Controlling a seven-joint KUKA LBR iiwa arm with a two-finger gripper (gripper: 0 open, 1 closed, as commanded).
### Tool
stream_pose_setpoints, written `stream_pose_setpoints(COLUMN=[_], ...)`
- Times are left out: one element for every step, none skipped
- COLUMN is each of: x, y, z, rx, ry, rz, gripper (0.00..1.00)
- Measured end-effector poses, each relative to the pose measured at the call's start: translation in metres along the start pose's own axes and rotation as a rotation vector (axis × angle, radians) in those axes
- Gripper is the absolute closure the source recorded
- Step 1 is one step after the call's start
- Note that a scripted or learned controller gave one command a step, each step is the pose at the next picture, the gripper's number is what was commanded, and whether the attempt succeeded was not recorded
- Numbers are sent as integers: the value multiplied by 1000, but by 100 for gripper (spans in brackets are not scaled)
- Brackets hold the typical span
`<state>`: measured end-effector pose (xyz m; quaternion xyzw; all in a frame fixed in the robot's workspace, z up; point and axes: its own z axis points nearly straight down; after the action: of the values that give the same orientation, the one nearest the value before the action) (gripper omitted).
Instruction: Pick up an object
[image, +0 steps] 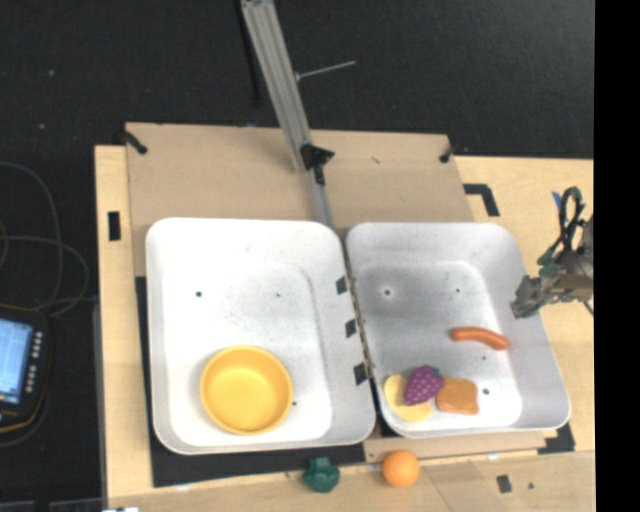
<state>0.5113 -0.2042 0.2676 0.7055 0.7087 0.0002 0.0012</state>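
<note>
We see two shallow white bins side by side on a tan bench (420, 185). The left white bin (240, 270) holds a round yellow plastic bowl (246, 389), sitting upright in its near left part, close to the front wall.

The right white bin (440, 260) holds four small items, all in its near half. A thin orange-red carrot-shaped toy (479, 337) lies roughly flat, by itself, near the bin's right side. In the near corner area we note a cluster: a purple toy bunch of grapes (423, 383) rests on top of a pale yellow flat piece (405, 396), overlapping it, and a flat orange-brown slab, bread-like in shape (458, 397), lies just beside the grapes on their right, touching or nearly touching; we cannot tell which.

Outside the bins, on the bench's front edge, sit a small orange ball (400, 468) and a small dark green lumpy object (321, 474), near each other and apart from the bin walls.

The gripper (530, 298) is at the right bin's right rim, at the frame's right side, above and to the right of the carrot toy and apart from it. It appears dark and blurred against the wrist cabling; we cannot tell how its claw stands, and we see no object at it.

A slanted grey metal rail (285, 95) runs from the top of the view down to the gap between the bins. A handheld screen device (15, 365) lies at the left edge, off the bench.
</note>
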Motion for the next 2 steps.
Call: stream_pose_setpoints(x=[56, 107], y=[-3, 0], z=[-1, 13], rx=[0, 1], ry=[1, 2], rz=[2, -2], gripper=[100, 100])
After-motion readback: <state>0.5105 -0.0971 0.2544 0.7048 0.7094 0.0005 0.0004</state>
